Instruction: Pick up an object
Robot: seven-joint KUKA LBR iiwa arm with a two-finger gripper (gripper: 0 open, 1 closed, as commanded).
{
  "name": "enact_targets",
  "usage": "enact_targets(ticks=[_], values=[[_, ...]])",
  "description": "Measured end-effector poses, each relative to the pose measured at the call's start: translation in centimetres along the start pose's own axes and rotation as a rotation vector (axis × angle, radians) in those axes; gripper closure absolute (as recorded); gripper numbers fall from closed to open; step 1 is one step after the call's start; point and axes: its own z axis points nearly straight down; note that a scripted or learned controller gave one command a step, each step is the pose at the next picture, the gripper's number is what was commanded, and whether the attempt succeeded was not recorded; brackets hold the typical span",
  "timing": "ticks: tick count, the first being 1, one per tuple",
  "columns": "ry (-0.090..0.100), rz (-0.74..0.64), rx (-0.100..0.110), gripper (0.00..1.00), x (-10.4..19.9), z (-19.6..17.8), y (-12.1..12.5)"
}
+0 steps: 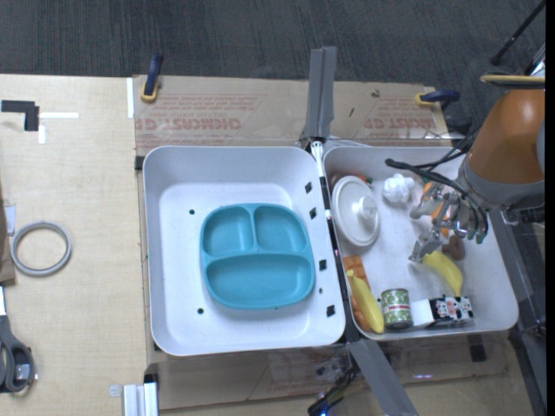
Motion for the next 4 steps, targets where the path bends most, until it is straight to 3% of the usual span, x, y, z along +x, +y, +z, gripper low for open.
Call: enact_targets(ticks=[1,2,4], values=[[0.002,-0.038,0.001,0.00,4.1,0.0,-3.0],[-0.001,-0.141,0.000,0.00,-1.0,0.0,0.0],[0.004,-0.095,0.000,0.00,3.9,0.1,-2.6]])
